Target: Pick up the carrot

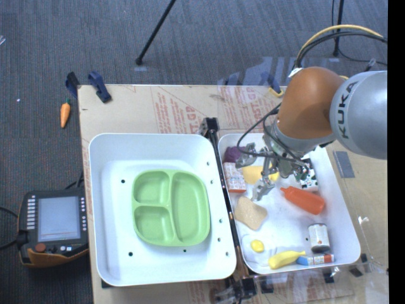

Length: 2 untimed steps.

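Note:
An orange carrot (304,199) lies slanted in the right bin (345,223), a little right of its middle. My gripper (266,184) hangs over the bin's upper middle, left of the carrot and apart from it. It stands open with nothing between its fingers, just above a yellow toy (251,173). A second, small carrot (64,114) lies on the floor beyond the bench's left edge.
The right bin also holds a purple item (233,152), a small box (236,181), a bread slice (250,213), a banana (285,257), a can (318,236) and a tube (316,259). A green divided plate (171,208) sits in the left bin (104,170).

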Tool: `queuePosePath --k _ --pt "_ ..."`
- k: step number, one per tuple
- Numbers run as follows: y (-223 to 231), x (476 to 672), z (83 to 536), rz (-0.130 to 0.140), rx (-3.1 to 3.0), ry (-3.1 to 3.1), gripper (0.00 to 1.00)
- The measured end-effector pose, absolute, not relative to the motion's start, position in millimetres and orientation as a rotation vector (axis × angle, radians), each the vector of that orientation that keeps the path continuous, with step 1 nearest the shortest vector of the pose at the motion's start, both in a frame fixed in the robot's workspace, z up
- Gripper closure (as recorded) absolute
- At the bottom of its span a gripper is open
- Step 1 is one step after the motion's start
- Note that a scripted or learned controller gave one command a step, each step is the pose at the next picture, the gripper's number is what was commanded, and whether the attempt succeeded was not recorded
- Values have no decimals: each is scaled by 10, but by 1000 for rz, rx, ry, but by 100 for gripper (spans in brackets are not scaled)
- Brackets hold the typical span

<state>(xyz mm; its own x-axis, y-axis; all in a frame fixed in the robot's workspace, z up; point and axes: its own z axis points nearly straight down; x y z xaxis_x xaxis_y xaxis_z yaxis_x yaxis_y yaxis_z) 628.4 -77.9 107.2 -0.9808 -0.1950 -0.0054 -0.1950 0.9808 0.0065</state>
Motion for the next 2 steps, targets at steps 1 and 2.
queuePosePath --k 1,2 --pt "-1238 6075 926 2 -262 3130 0" --pt "-1541 5539 872 4 -841 3026 0"
